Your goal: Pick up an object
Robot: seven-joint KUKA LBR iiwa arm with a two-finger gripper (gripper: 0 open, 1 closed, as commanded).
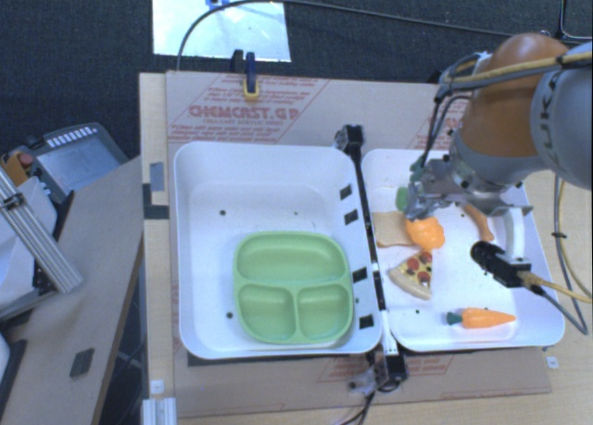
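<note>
the gripper (424,203) hangs low in the right bin (537,326), just above a rounded orange toy (425,232) with a glossy, lumpy surface; whether it is apart or together i cannot tell. a pizza slice (413,274) lies just beside the toy.

1. The gripper (424,212) is hanging low over the right bin (537,321), right above an orange toy (425,232).
2. A pizza slice (413,273) is lying just below the jaws — a carrot (482,318) farther down-right.
3. A green divided plate (292,286) is sitting in the left bin (208,229).
</note>
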